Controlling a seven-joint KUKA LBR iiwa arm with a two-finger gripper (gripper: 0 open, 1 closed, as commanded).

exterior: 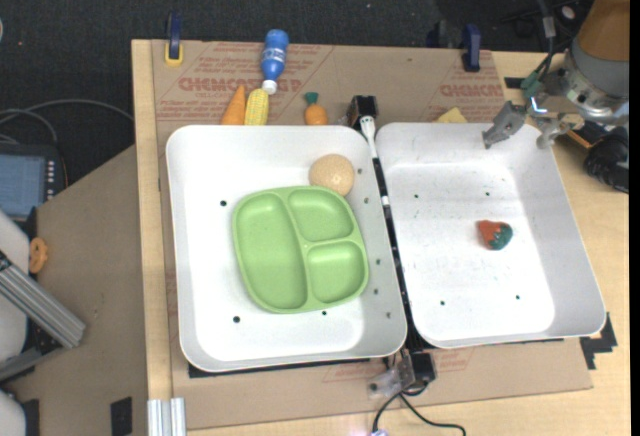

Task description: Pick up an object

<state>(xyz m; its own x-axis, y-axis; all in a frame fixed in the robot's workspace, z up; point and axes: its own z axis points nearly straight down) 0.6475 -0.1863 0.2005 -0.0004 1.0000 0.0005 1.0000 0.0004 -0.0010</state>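
Note:
A small red and teal object [493, 234] lies in the right white bin [540, 309], right of its middle. In the left white bin [200, 224] sits a green divided plate [300, 249], with a beige round object [332, 174] touching its far edge. My gripper [523, 130] hangs over the right bin's far right corner, well away from the red and teal object. Its two grey fingers [498, 131] are spread apart, so it is open, with nothing between them.
Behind the left bin lie a blue and white bottle [273, 58], a carrot [234, 107], a corn cob [257, 106], a small carrot [315, 111] and a black object [362, 109]. Blue clamps [470, 46] hold the cardboard base.

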